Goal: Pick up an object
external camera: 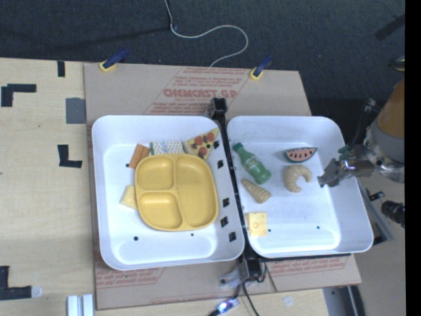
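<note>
The hand (335, 171) is at the right edge of the right bin (329, 239), just above its rim, and it comes in from the right side of the view. It is dark and small here, and I cannot tell if it is apart or together. Nothing is seen between its parts.

Nearest to the hand, a little to its left inside the same bin, lies a croissant (297, 177). Just above the croissant, and up-left from the hand, is a slice of watermelon (300, 154); the two are close but do not touch. Further left from the hand is an ice cream cone (256, 189), lying on its side, and beside it, a bit higher, a green bottle (252, 163), also lying down. Below the cone, down-left from the hand, is a yellow piece of cheese (256, 224).

Far to the left of the hand is the left bin (108, 176). A yellow divided plate (176, 192) lies in it. At the plate's upper edge are a slice of pizza (203, 143), a patterned flat piece (167, 147) and an orange-brown piece (139, 155); a pale yellow wedge (127, 196) shows from under the plate's left side.

Both bins stand on a cardboard sheet (197, 91) on the counter (39, 176).
</note>
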`<act>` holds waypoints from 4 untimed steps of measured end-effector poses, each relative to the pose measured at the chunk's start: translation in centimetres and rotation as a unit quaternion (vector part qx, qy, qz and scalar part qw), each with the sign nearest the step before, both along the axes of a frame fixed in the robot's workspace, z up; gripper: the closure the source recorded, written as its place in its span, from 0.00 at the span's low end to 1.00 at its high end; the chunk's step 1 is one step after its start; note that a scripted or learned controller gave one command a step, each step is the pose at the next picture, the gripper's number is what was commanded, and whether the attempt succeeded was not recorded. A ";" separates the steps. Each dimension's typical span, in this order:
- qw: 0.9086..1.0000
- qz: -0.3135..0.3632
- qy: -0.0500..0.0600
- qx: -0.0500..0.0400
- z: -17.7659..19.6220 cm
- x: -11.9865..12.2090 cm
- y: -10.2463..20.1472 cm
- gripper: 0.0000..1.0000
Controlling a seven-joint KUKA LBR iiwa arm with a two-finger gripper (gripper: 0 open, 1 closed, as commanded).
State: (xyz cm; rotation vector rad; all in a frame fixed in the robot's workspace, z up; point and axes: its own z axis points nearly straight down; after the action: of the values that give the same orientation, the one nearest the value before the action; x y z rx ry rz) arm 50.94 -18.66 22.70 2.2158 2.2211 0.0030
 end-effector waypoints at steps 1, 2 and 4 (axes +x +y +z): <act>1.000 -0.001 0.003 0.001 -0.3 0.0 0.1 1.00; 1.000 0.002 0.003 0.002 -0.2 1.6 4.7 1.00; 1.000 0.002 0.003 0.001 -2.1 7.5 13.5 1.00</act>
State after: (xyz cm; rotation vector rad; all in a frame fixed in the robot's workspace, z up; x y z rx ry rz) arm 58.41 -5.15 20.60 2.2152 2.2297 0.0001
